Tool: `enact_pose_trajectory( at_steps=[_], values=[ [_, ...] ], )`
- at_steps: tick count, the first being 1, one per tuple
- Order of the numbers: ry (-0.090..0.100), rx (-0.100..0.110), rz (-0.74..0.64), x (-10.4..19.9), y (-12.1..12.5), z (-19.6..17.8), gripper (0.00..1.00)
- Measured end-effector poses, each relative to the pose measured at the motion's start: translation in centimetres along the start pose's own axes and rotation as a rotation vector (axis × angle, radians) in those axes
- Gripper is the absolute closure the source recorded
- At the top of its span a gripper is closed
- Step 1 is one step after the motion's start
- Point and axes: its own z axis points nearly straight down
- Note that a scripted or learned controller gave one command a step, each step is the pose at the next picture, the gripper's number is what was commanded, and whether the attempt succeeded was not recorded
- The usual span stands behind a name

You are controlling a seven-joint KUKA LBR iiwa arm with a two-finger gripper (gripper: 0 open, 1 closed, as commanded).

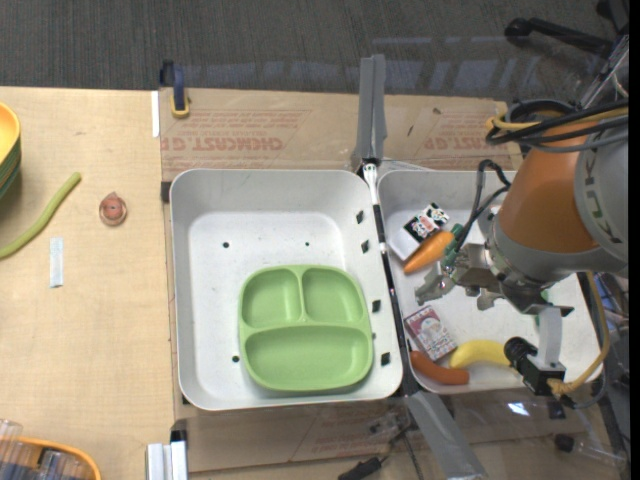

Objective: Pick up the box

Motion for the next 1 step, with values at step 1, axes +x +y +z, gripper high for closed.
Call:
enact_pose_trajectory(
  at_steps=[1],
  values=[
    [0.0,0.0,0.001,0.58,-0.06,0.01,0.0]
  ],
)
